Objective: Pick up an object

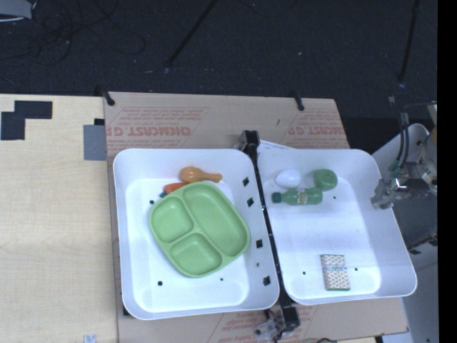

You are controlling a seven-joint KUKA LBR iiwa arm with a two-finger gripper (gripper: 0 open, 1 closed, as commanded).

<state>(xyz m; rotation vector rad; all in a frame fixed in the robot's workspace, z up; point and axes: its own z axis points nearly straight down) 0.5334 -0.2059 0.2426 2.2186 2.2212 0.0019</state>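
Two white bins are seen side by side on the bench. In the left bin (136, 263) a green divided plate (198, 227) lies near the middle, with an orange piece (196, 174) just beyond its far edge. In the right bin (378, 263) a green bottle (298, 197) lies on its side at the far end, with a white egg-shaped thing (288, 178) and a round green thing (325, 179) just beyond it; a small patterned packet (335, 271) lies well apart at the near end. The claw (389, 191) is seen at the right rim of the right bin, outside the clutter and apart from every object. Whether it is open or closed cannot be told, and nothing is seen in its grip. The step in hand is judged to be the approach; no object has yet been chosen or touched. For the next move, the claw would have to be carried left over one object, the packet being the most isolated, then lowered and closed on it.
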